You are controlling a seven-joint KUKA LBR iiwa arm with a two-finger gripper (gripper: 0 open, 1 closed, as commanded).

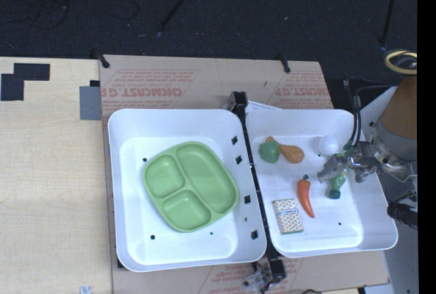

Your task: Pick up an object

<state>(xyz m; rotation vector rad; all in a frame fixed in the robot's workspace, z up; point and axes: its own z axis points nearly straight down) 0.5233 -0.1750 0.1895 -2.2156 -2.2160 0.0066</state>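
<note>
Your metal two-finger gripper (pixel 338 175) hovers over the right white bin (pixel 371 235), touching a small green bottle-shaped toy (pixel 336 188); grip state unclear.

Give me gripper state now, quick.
Gripper: over the right bin, by a small green object; open or shut cannot be told.

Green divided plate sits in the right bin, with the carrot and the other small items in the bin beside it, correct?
Not quite. The camera view shows the green divided plate in the left bin; the carrot and the small items lie in the right bin.
</note>
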